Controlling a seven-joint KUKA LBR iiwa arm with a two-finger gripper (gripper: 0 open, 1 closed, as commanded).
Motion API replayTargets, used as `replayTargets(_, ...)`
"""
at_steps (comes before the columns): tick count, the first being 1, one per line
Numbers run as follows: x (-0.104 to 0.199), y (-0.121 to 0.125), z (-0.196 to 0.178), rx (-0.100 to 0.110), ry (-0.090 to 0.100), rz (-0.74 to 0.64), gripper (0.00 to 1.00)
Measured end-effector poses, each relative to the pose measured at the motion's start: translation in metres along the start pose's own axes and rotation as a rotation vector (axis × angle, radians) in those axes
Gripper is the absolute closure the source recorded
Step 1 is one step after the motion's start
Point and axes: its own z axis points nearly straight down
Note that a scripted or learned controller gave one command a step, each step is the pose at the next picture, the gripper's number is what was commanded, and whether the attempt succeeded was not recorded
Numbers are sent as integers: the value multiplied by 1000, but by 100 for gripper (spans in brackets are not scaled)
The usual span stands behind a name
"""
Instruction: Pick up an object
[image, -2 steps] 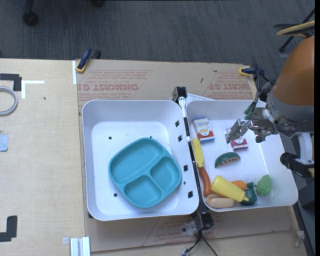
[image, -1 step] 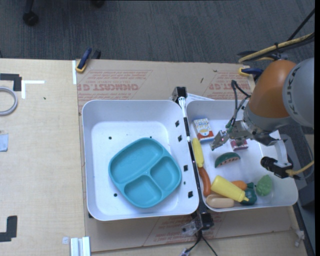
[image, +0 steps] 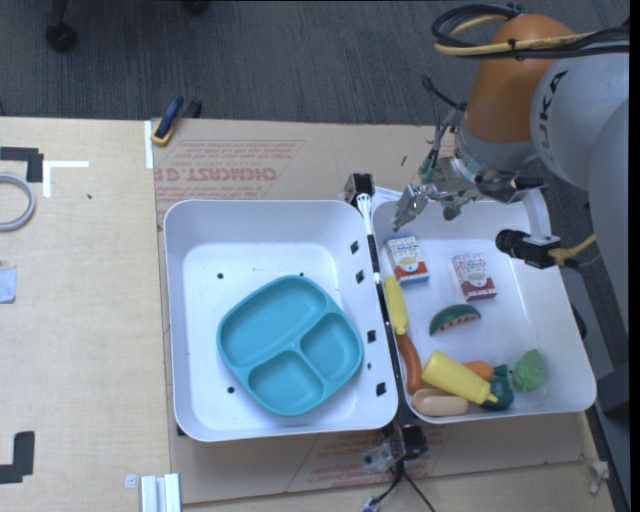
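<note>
Gripper: upper right of frame, above the right bin's far edge; open, holding nothing.
Objects: 2 small cartons mid-right, toy food lower right.
Left bin: holds blue tray.

Cardboard sheet under the bins, blue-and-yellow tool lying at its top left corner, grey carpet beyond, chair caster far back.
</note>
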Motion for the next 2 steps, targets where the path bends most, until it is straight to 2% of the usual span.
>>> replayTargets(1, -58, -61, 59, 1, 0, 1, 0)
replayTargets(2, -125, -33, 99, -2, -2, -514, 0)
